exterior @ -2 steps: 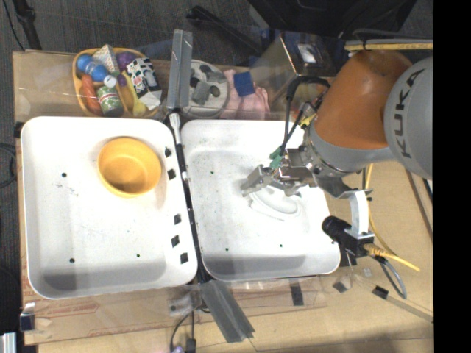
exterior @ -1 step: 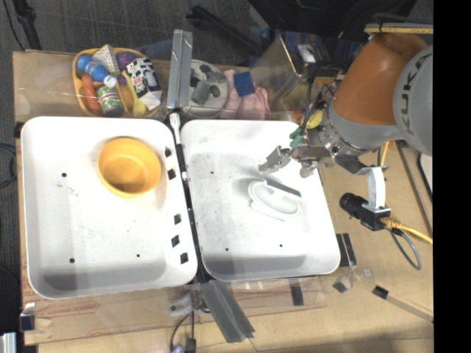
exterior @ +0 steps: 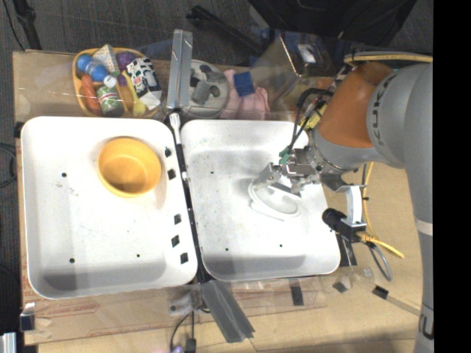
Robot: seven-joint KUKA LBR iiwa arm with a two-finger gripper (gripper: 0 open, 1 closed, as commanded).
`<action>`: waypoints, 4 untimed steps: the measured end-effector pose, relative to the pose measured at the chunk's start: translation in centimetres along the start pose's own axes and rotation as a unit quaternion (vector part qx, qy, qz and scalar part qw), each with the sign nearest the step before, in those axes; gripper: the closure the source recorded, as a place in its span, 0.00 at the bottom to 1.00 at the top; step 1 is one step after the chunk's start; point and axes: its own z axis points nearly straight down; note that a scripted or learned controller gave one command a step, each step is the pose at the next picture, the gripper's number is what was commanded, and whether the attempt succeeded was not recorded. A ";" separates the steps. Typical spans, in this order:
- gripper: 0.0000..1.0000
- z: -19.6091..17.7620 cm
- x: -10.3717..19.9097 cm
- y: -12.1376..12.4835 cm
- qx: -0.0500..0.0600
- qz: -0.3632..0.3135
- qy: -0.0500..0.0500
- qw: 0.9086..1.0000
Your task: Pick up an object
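Note:
A small white dish-like object (exterior: 274, 200) lies in the right bin (exterior: 221, 241), right of its middle. My gripper (exterior: 285, 176) is low over the dish's upper edge, reaching in from the right, and its metal tip overlaps the dish's rim. Whether it touches the dish I cannot tell. A yellow bowl (exterior: 130, 166) sits upright in the upper part of the left bin (exterior: 66, 248), far from the gripper.
Behind the bins stand a yellow basket (exterior: 110, 81) of small toys, a grey object (exterior: 206, 87), a pink cloth (exterior: 246, 103) and a blue block (exterior: 243, 82). A ridge with black clips (exterior: 180, 204) divides the two bins. The arm's grey body (exterior: 383, 116) covers the right bin's far right corner.

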 end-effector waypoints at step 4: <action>0.00 -0.9 3.3 3.6 -0.002 -0.019 0.000 1.000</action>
